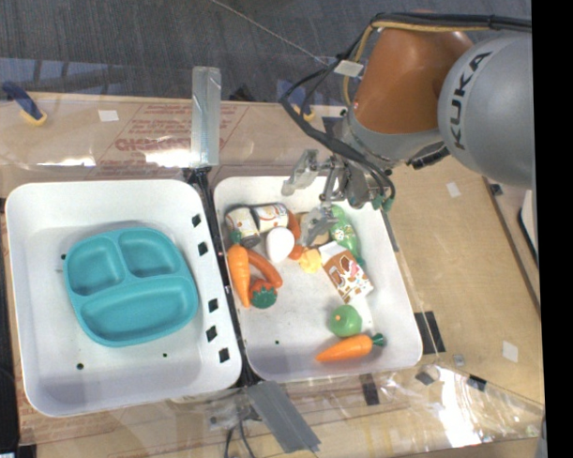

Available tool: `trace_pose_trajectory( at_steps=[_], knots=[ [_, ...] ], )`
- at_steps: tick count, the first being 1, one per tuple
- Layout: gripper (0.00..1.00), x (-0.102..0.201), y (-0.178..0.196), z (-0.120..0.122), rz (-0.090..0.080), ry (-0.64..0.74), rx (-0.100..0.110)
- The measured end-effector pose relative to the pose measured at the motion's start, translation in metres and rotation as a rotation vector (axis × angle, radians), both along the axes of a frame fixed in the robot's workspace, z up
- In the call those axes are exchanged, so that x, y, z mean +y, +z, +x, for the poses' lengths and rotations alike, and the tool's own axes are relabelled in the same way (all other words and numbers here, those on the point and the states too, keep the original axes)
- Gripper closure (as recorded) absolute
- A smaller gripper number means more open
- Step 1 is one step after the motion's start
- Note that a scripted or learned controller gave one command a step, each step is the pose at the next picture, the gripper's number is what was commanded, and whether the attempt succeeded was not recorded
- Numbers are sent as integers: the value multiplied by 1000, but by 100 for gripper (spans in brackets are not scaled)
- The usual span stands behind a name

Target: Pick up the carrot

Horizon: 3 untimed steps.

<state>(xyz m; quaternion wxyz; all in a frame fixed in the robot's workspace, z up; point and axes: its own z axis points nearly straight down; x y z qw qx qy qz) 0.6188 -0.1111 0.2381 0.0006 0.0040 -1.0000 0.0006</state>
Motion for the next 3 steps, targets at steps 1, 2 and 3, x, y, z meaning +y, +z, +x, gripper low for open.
trace_pose_trajectory(
  at_steps=[1, 2, 3],
  knots=[
    [0, 20, -119, -25, 1, -139, -4],
    [0, 13, -135, -44, 1, -160, -32],
    [100, 15, -123, -40, 1, -151, -40]
  ],
)
